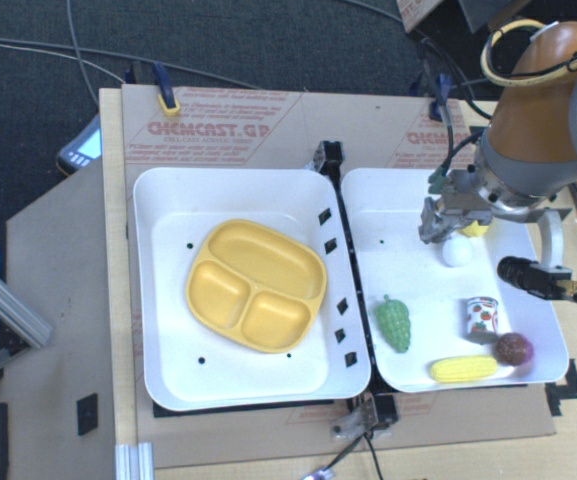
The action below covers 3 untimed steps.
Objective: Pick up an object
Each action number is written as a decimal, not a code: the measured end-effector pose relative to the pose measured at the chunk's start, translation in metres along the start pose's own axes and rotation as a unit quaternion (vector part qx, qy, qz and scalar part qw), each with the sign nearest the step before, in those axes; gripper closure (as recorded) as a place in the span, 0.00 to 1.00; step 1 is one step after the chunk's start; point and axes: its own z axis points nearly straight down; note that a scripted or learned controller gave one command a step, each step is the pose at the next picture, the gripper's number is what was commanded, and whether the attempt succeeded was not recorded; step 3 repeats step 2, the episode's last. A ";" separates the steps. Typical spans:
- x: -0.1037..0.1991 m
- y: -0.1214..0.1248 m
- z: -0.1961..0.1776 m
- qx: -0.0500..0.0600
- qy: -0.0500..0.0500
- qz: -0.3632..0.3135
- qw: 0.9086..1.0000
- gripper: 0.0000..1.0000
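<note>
Directly below my claw point(446, 230), touching it, sits the white ball point(457, 252) in the right bin point(398, 368); claw spread cannot be determined.

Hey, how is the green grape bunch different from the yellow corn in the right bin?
The grape bunch is green and knobbly; the corn is yellow and smoother. The grape bunch lies lengthwise up the bin near the divider, while the corn lies crosswise along the near wall. The grape bunch sits alone; the corn lies close beside a dark red ball. Both rest in the right bin.
</note>
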 end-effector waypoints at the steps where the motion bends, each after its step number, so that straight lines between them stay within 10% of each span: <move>1: 0.056 0.007 0.013 0.001 0.000 0.000 1.000 1.00; 2: 0.118 0.005 0.011 -0.001 0.000 -0.001 1.000 1.00; 3: 0.118 0.005 0.011 -0.001 0.000 -0.001 1.000 1.00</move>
